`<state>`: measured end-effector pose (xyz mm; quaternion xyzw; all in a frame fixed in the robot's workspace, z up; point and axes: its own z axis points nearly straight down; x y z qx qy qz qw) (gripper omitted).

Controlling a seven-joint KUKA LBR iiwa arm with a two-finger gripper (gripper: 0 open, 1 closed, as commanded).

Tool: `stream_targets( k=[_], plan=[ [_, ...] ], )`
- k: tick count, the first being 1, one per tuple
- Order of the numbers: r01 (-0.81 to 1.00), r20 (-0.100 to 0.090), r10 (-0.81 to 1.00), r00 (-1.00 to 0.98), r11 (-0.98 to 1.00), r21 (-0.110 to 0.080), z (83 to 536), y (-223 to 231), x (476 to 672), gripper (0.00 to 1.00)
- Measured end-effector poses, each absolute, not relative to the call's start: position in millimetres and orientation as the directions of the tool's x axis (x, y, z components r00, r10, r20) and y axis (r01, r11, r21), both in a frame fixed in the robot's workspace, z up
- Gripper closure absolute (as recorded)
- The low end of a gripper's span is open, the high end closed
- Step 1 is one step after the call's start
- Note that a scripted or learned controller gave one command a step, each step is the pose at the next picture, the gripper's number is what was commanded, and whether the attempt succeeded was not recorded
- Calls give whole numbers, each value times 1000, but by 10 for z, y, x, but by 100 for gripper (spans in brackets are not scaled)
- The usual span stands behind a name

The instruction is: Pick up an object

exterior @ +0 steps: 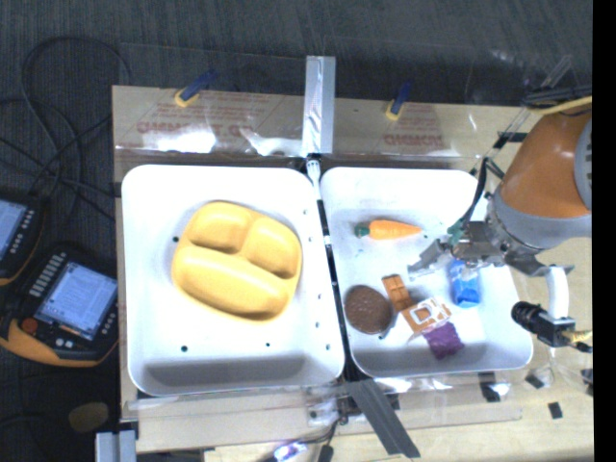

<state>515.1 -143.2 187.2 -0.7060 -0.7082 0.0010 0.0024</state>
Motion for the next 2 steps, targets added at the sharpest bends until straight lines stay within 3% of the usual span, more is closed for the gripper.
stream_targets(
  k=[1, 2],
  plan=[
    [992, 3, 992, 128, -128, 11, 911, -1721, 5279, 0],
    [1000, -5, 1000, 3, -3, 19, 925, -1318, 6345, 0]
  ],
)
